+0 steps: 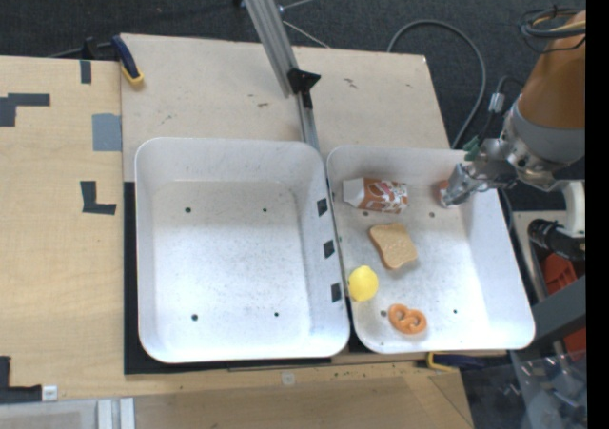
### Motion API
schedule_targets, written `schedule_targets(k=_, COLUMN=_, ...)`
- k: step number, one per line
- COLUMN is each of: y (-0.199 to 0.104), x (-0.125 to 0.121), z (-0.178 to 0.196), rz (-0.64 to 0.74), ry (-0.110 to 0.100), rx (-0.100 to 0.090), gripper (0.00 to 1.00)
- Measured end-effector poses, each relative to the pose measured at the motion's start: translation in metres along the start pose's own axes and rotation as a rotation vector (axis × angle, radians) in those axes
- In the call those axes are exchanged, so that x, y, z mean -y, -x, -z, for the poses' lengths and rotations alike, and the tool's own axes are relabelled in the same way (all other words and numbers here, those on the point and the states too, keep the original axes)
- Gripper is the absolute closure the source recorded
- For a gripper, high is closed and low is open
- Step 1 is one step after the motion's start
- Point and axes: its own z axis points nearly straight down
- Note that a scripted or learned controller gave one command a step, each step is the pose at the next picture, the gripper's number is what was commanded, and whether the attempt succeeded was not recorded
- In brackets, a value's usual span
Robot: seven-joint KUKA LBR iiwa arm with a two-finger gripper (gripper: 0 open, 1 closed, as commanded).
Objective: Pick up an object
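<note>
Nearest the camera, along the front of the right bin (495,322), an orange pretzel (407,320) lies flat on the white floor, and just up and to its left a yellow lemon (363,283) sits against the wall that this bin shares with the left bin (228,246). A little farther back, near the middle of the right bin, a tan slice of bread (394,246) lies flat, apart from both the lemon and the pretzel. Behind it, towards the bin's far wall, a small carton (376,195) with a white end and a reddish-brown body lies on its side, just beyond the bread and not touching it. At about the same depth, to the right of the carton, the gripper (453,190) hangs low over the far right part of the bin, near its rim, with nothing visibly between its fingers; how far they stand apart cannot be told at this size. The grey arm (547,118) with its orange band reaches in from the right edge behind it.
</note>
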Motion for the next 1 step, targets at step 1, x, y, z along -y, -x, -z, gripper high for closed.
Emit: schedule_targets(k=1, y=-0.0533, x=0.0009, z=-0.0124, rz=0.005, ry=-0.003, rx=-0.001, gripper=1.0)
